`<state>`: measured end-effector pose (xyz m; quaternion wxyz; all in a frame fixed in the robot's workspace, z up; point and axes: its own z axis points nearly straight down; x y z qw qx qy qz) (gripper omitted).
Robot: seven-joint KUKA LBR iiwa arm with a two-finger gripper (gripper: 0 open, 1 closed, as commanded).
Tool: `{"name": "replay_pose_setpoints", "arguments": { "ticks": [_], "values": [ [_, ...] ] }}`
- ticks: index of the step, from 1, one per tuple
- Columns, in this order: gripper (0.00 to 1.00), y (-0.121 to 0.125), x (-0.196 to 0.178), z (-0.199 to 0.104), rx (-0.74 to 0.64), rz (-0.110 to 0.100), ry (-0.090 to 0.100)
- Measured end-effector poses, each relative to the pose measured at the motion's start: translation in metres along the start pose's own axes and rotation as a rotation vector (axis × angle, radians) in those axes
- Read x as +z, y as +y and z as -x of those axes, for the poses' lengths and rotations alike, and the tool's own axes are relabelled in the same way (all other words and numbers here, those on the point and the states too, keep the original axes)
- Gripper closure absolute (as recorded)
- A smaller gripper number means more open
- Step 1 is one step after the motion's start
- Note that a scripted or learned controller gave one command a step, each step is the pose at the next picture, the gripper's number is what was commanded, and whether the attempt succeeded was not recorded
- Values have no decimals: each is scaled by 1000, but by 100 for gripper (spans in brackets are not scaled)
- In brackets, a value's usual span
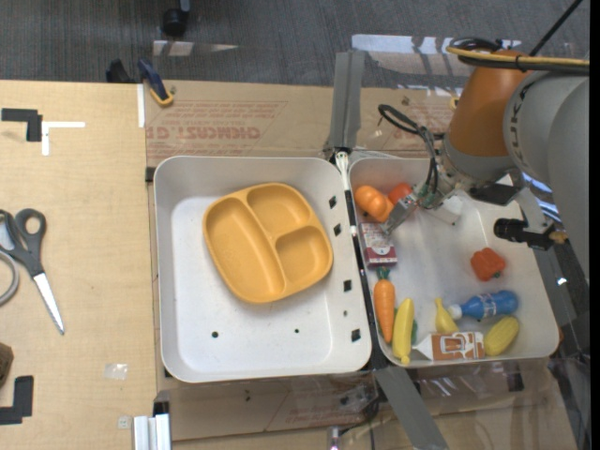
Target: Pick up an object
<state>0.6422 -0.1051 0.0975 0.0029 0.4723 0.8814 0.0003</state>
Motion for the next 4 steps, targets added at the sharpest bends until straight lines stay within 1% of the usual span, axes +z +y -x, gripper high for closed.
{"name": "replay_pose_setpoints", "arguments": {
  "ticks": [1,2,3,4],
  "values": [
    [0,3,2,9,63,-23,8],
    [0,-2,6,11,339,-54,17],
    [0,16,1,8,563,-1,-2],
    [100,17,-9,8,558,0,-5]
  ]
}}
